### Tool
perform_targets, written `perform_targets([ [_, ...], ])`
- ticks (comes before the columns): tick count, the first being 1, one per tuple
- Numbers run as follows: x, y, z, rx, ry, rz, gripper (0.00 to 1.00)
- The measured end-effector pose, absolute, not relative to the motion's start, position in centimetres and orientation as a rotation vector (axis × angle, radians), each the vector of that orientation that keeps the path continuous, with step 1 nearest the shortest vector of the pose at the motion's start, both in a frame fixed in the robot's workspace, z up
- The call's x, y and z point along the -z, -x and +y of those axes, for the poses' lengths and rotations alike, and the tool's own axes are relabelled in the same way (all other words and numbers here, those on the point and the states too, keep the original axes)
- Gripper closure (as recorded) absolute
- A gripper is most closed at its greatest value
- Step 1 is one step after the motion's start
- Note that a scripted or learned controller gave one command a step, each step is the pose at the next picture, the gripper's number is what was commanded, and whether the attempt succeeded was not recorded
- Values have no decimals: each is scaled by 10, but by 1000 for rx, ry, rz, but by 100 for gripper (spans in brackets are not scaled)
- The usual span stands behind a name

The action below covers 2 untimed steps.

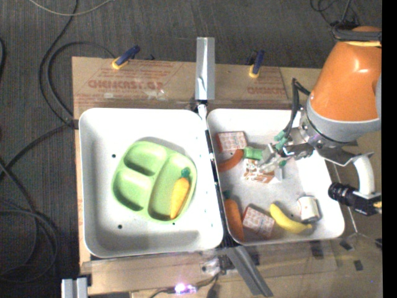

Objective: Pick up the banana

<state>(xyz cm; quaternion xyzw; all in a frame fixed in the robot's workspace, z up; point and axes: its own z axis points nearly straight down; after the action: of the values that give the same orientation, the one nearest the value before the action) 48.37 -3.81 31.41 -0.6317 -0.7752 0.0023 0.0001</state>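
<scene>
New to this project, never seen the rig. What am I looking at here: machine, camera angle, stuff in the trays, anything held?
One camera looks down at a slant on a bench with two shallow white bins. The grey and orange machine at right is a robot arm; its hand hovers over the right bin, above a small printed packet. I see nothing clearly held between its fingers. The right bin also holds the banana it is meant to pick up, near the front edge, a carrot, two small boxes, a sausage-like piece and a metal can. The left bin has a green divided plate with a toy corn cob on it.

No legible txt on cardboard [133, 84].
</scene>
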Motion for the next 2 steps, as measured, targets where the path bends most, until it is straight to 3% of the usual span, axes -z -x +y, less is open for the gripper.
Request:
perform_targets([
  [1,-314,-484,-38,-7,1985,-2435,0],
  [2,-210,-482,-90,-6,1852,-2531,0],
])
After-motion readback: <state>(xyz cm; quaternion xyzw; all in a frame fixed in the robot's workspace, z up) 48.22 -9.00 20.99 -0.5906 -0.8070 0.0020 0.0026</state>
